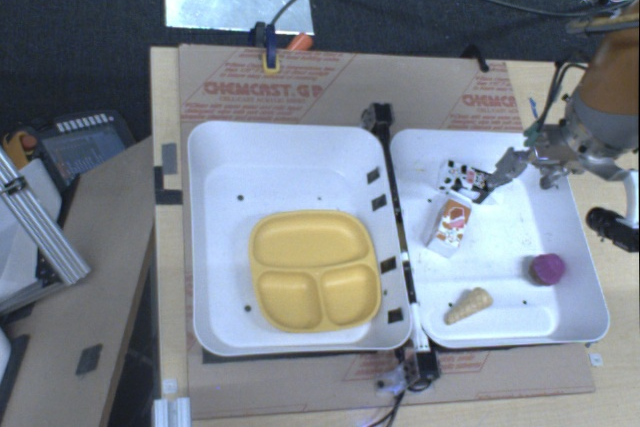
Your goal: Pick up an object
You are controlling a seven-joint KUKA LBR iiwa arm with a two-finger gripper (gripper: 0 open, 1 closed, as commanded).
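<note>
Nearest the camera, at the front of the right bin, we log a tan cone-shaped piece. At 2 o'clock from it sits a purple round object. At 11 o'clock from the cone lies a small white carton with red print, tilted. Just beyond the carton, at its 1 o'clock, is a small black-and-white item, too small to identify.

Count, right bin: one cone, one purple object, one carton, one small dark-patterned item; four candidates. Left bin: one yellow divided tray with three compartments. Two bins in total.

Gripper reaches in from 3 o'clock and sits low over the far part of the right bin, its tip just beside the black-and-white item and close above the carton's far end. We cannot tell whether the fingers are spread or pressed together; they read as one dark blur. Nothing is visibly between them.

Judgement: we are at the approach or descent step, with no grasp confirmed. Likely targets are the patterned item or the carton. Next move calls for centring over one object, closing on it and lifting straight up; the two neighbours lie close, so a stray nudge is a risk.
</note>
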